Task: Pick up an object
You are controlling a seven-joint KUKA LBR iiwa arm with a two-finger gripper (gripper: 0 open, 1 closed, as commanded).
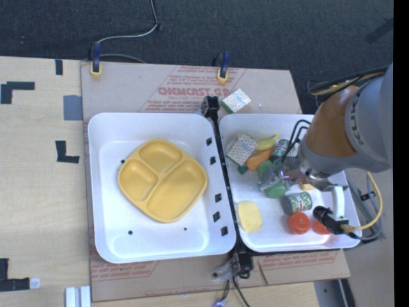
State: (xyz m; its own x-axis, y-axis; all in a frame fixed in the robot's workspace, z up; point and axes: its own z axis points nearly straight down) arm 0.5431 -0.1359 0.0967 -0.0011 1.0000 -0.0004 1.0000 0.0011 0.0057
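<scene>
Found nearest the front wall of the right bin point(300, 243), white and shallow. Saw just inside it a yellow piece point(250, 215), pale and flat, lying close to the wall shared with the left bin point(115, 235). Noted a tomato point(298, 222) to the right of that, apart from it, and a can point(296, 202) on its side just behind the tomato, close enough to touch or nearly so. Made out a green thing point(276, 189) beside the can, too small to name. Placed the gripper point(279, 173) low over the middle of this bin, right among the heap, on a grey arm with an orange band entering from the right. Could not tell whether the gripper was released or clenched, and saw nothing plainly held; counted every object as lying in the right bin. Spotted farther back a carrot point(259, 161), a checkered packet point(242, 149) beside it, a banana point(268, 142) and a second can point(280, 148). Saw in the left bin a yellow plate point(163, 180) with three compartments, flat near the middle. Noted beyond both bins a loose packet point(236, 100) on the cardboard point(185, 91), then a clamp point(96, 66) and a second clamp point(222, 75) at the far edge.
</scene>
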